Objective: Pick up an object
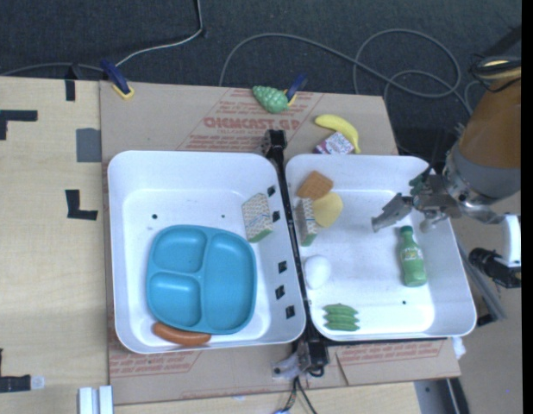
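Note:
My gripper (403, 216) hangs over the right side of the right bin (379, 169), open, its fingers spread with nothing between them. A green bottle (412, 257) lies on the bin floor just below it, cap end pointing up toward the gap between the fingers. To the left in the same bin are a yellow piece (328, 210), an orange-brown piece (316, 184), a small box (306, 220), a white round object (316, 272) and a green pea pod (341, 316).
The left bin (128, 188) holds a blue divided plate (202, 279), an orange sausage (180, 335) and a small carton (260, 216). Behind the bins lie a banana (338, 128), a packet (335, 147) and a green toy (271, 98). Cables run across the dark floor.

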